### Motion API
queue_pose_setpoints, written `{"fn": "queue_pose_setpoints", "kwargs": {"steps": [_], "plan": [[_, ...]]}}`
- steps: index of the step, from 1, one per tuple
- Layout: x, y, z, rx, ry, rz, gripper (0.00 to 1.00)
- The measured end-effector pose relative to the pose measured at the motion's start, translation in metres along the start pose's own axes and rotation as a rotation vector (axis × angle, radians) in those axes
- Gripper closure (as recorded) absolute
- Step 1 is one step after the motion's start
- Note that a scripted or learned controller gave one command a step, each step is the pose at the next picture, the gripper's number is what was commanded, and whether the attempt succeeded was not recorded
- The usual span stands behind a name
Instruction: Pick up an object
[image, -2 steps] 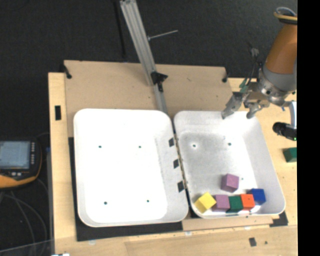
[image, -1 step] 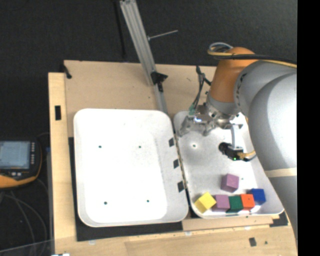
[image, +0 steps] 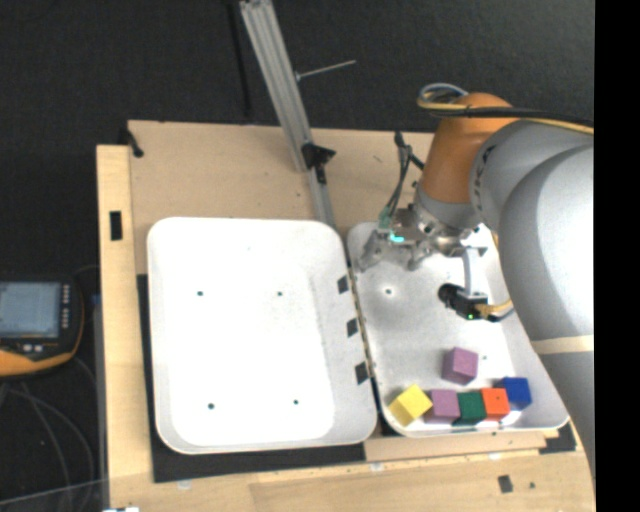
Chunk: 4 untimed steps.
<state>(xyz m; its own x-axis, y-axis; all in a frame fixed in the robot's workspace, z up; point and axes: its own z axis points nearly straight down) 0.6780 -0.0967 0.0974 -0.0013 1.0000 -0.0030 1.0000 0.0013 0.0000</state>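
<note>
Pincer (image: 392, 243) sits at the far end of the right shallow white bin (image: 400, 320), partly hidden by the wrist; can't tell its spread or whether it holds anything. Well toward the near rim: yellow cube (image: 410, 404), two purple cubes (image: 462, 364) (image: 444, 404), green (image: 471, 405), orange (image: 495, 401), blue (image: 516, 391). Left white bin (image: 250, 330) lies beside it on the wooden surface (image: 200, 170).

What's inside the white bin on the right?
The right white bin holds blocks: purple, yellow, pink, green, orange, blue. The arm covers its far corner.
</note>
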Motion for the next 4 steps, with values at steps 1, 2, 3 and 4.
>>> {"fn": "queue_pose_setpoints", "kwargs": {"steps": [1,2,3,4], "plan": [[0.0,0.0,0.0,0.0,0.0,0.0,0.0],[0.0,0.0,0.0,0.0,0.0,0.0,0.0],[0.0,0.0,0.0,0.0,0.0,0.0,0.0],[0.0,0.0,0.0,0.0,0.0,0.0,0.0]]}}
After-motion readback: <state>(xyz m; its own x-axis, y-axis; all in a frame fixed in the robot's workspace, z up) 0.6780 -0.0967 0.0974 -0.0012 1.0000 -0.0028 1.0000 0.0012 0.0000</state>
